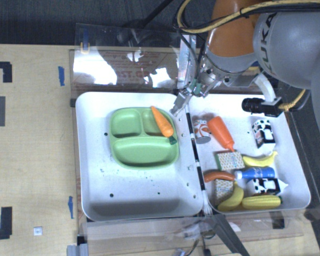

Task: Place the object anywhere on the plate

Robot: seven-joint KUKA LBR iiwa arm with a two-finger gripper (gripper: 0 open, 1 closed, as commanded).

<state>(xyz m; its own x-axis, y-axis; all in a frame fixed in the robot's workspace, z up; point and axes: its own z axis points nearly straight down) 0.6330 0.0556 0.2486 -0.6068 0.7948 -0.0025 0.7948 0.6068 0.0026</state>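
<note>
Overhead slanted view of a desk point(26, 143) bearing 2 shallow white bins side by side. The left bin point(133, 193) holds a green plate point(141, 149) with 3 compartments: 2 small ones at the top and 1 wide one below. A toy carrot point(163, 122) lies tilted across the upper right small compartment, its orange body resting on the plate and its green tip reaching the plate's right rim. The grey arm point(296, 41), with its orange band point(237, 15), enters from the upper right, and the gripper point(182, 100) hangs above the top edge of the wall between the bins, just beside the upper end of the carrot. Whether the fingers are wide or narrow cannot be told at this angle; nothing is seen between them. The right bin point(298, 183) contains an orange bottle-shaped toy point(222, 133), a small can point(202, 130), 2 black-and-white cow-patterned items point(263, 132), a banana point(258, 159), a blue-and-white bottle point(256, 174), a sausage point(218, 175), 2 patterned blocks point(229, 159) and further yellow toy pieces point(262, 201) along the near wall.
</note>
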